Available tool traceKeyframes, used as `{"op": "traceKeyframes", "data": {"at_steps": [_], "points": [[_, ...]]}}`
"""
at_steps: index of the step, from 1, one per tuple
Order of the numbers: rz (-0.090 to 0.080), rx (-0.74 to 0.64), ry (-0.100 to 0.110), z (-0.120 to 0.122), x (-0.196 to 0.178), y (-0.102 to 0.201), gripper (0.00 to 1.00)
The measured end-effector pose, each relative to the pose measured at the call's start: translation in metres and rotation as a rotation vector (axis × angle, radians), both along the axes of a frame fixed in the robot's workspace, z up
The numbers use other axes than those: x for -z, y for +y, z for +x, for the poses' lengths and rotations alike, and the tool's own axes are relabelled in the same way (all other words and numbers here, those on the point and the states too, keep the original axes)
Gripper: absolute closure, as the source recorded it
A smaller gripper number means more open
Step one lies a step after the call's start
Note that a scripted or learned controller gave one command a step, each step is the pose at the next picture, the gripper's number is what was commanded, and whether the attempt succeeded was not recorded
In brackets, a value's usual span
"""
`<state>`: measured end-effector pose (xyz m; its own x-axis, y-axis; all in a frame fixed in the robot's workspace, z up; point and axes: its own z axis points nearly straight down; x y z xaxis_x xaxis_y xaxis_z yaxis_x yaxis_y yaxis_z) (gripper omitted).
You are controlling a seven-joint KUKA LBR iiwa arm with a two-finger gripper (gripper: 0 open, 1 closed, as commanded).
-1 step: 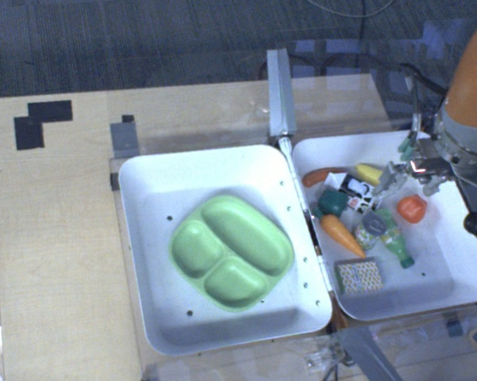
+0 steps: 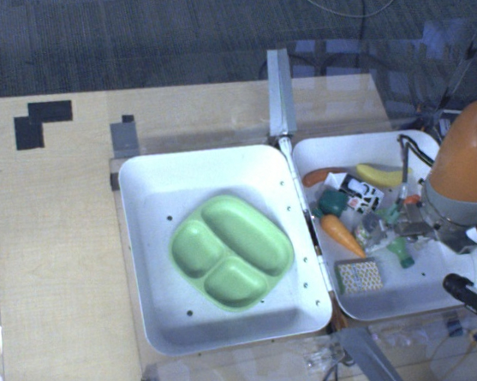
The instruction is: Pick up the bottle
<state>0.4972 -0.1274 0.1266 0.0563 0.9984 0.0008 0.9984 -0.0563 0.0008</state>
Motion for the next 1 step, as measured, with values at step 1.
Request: {"op": "traceKeyframes", "data": {"at_steps": [1], "points": [[-0.001,0.086,-0.004,0.0441,-0.0411,-0.0058,0.00]]}}
